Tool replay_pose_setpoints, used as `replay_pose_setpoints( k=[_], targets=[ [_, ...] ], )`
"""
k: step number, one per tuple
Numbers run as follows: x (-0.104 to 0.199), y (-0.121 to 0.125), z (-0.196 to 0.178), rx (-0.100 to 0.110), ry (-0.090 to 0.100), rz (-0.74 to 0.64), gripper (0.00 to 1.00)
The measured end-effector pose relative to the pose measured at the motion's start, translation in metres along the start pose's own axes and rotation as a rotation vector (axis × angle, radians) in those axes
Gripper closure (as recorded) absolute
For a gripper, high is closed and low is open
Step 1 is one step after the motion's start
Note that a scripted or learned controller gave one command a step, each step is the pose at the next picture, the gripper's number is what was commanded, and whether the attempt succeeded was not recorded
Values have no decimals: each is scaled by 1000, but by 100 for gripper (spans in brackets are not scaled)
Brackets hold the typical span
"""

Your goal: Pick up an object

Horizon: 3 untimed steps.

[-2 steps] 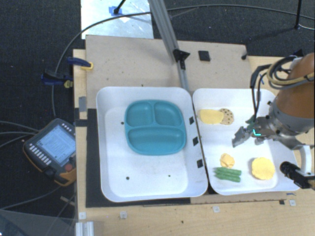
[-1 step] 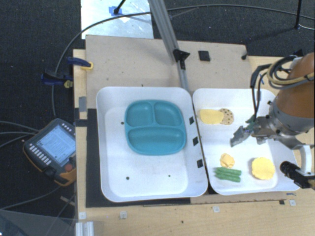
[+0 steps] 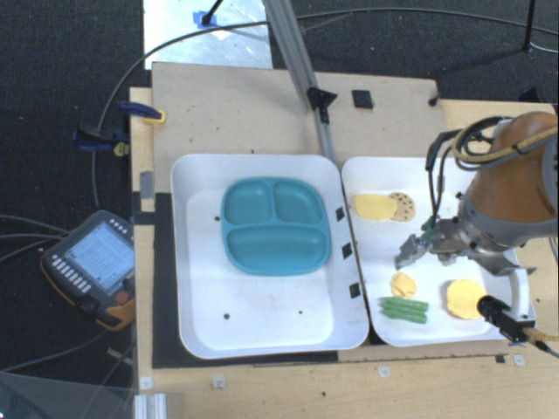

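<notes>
Claw [image 3: 412, 253] is hanging over the R bin [image 3: 384, 168], pointing down-left. Can't tell how far it's opened or whether it's got hold of anything; too small and blurred from this angle.

Closest to claw: small yellow piece [image 3: 403, 285] is lying just below it on the bin floor, near but w/ a gap showing. Green beans [image 3: 404, 309] are lying a bit further below that, near the bin's front wall. Round yellow disc [image 3: 465, 298] is sitting below-right of claw, beside the beans, under the wrist. Above-left of claw, a bigger yellow piece [image 3: 374, 206] is lying w/ a speckled cookie [image 3: 401, 205] touching its right side. All pickable objs are sitting in this same bin as the claw.

Well left of claw, across the divider, the L bin [image 3: 188, 234] is holding a teal 3-compartment plate [image 3: 276, 225], lying flat in its upper half.

Arm [image 3: 515, 190] is reaching in from the right, orange band bulging above the wrist, black cables looping over it, wrist angling down-left toward bin middle.
</notes>
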<state>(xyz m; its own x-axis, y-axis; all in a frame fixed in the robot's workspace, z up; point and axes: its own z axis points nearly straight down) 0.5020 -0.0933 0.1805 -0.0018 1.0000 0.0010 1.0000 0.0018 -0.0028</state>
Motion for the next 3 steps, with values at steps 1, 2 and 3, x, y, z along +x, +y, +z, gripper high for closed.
replay_pose_setpoints(
  k=[1, 2, 3],
  targets=[
    [5, -9, 56, 2, 0, 1, 0],
    [4, -7, 94, -6, 0, 1, 0],
    [5, -4, 81, -15, 1, -2, 100]
  ],
)
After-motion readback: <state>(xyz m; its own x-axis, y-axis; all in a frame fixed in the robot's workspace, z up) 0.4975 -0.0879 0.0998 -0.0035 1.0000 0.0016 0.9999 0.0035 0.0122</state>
